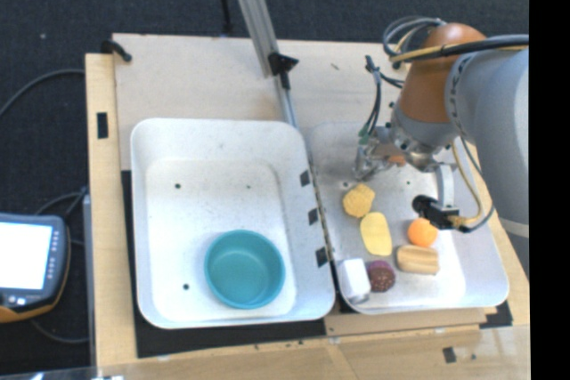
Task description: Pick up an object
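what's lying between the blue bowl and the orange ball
In the camera view, between the blue bowl and the orange ball lie the bins' adjoining rims and the long yellow piece.

the wooden bench point(196, 76) carries two white bins side by side: left bin point(151, 191), right bin point(481, 280).

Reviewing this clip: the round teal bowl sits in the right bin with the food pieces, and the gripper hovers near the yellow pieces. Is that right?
Not quite. The camera view shows the round teal bowl in the left white bin, alone. The small food pieces, such as the yellow oblong block, lie in the right white bin, where the gripper hovers near them.
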You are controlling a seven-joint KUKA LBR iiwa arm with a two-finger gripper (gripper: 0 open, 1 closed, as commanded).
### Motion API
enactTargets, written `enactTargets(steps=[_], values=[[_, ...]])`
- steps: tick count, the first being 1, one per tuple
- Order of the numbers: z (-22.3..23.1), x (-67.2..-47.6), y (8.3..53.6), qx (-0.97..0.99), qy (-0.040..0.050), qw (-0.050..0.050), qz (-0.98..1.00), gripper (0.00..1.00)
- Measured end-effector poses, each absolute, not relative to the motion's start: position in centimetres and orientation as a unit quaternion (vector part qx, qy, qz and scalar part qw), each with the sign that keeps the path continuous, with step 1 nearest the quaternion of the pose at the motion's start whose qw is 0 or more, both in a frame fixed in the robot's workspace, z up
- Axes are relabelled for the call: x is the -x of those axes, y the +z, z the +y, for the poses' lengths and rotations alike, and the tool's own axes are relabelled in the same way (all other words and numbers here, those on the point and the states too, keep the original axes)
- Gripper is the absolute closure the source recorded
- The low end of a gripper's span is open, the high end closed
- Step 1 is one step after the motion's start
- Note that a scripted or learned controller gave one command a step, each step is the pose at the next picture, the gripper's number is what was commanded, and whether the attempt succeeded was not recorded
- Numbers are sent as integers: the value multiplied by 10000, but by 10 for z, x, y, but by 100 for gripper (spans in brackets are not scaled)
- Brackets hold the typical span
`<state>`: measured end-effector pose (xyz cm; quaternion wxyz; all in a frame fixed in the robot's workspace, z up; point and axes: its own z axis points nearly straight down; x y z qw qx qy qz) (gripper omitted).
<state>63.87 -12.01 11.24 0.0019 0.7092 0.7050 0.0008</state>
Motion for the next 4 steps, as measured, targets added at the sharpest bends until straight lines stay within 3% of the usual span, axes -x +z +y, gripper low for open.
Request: enactTargets(steps=[2,4], values=[[-118,-644,212,-7064,21,30,7078,100],[-2,-645,210,-7043,11,1,7099,100]])
